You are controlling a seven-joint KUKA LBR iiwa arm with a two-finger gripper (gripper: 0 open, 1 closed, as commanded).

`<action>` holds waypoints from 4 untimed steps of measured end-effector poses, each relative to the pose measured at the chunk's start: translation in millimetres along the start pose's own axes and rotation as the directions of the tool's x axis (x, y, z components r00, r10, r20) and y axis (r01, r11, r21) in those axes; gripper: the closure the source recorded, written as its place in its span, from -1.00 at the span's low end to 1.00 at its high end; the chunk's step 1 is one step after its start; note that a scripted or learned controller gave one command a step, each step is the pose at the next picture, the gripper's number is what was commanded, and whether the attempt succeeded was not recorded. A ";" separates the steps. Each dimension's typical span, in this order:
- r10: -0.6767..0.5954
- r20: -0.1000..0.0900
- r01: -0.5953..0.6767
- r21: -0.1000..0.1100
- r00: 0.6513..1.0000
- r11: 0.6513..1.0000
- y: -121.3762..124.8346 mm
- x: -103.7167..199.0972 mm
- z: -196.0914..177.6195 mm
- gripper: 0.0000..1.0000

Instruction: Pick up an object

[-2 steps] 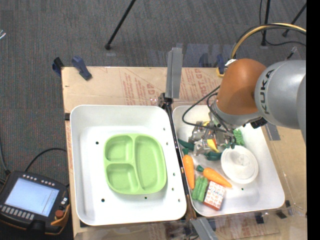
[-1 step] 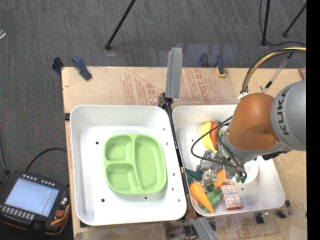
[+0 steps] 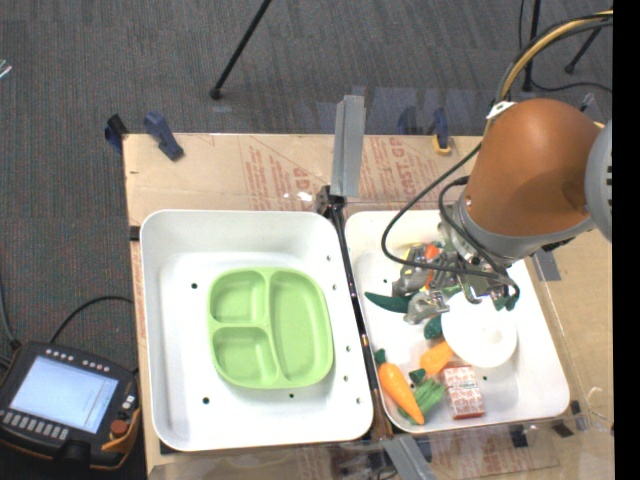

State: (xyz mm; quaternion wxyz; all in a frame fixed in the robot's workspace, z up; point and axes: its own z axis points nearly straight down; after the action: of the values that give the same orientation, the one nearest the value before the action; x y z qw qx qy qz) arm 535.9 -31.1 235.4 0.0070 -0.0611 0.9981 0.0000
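My gripper hangs low over the middle of the right bin, under the orange band of the arm. It is right above a dark green toy and a small green piece. Close by in the same bin lie a white round dish, an orange chunk, a toy carrot with a green top and a small red and white box. The arm's bulk hides the back of this bin. Whether anything sits in the gripper cannot be made out.
The left bin holds a light green divided plate. A grey upright post stands between the bins at the back. Cables loop from the arm over the right bin. A teach pendant lies on the floor at the lower left.
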 end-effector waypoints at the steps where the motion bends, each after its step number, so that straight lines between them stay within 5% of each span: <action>1: -0.120 -0.019 0.120 -0.005 0.993 0.993 -66.8 -0.6 148.1 1.00; 2: -0.121 -0.014 0.121 -0.004 0.993 0.993 -66.4 -2.3 145.9 -1.00; 3: -0.082 -0.011 0.082 -0.004 0.997 0.997 -60.4 -49.2 148.4 -1.00; 4: -0.054 -0.015 0.054 -0.003 0.998 0.999 -96.6 31.9 148.0 -1.00</action>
State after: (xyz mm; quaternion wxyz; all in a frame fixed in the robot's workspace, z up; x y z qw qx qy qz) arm 518.1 -130.7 87.0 -0.0007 -0.0879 0.9961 0.0007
